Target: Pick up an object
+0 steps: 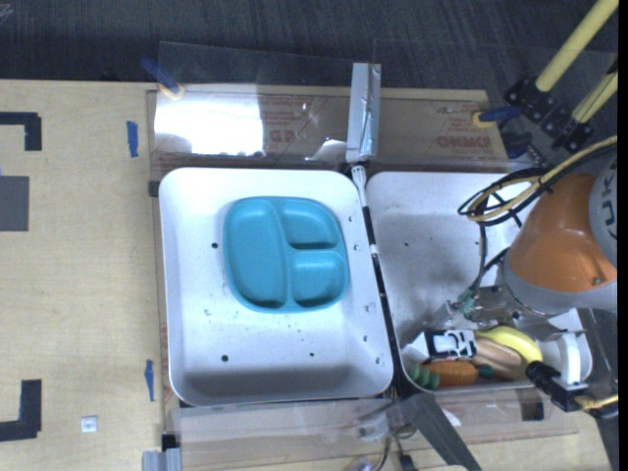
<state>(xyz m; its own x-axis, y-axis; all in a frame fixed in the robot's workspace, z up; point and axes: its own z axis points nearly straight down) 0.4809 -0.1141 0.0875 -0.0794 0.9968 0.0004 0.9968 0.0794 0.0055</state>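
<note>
While the arm (554, 238) hangs low over the right bin (422, 214), nothing looks lifted: banana (510, 341) and carrot (453, 370) lie inside. Tool state: cannot tell. Pick not done.

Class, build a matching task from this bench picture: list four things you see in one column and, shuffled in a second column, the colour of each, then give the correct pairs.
Things
1. divided plate in the left bin
2. banana in the right bin
3. carrot in the right bin
4. band above the arm's wrist

Colours
A. yellow
B. orange with a green end
C. blue
D. plain orange

Pairs: 1-C, 2-A, 3-B, 4-D
</note>
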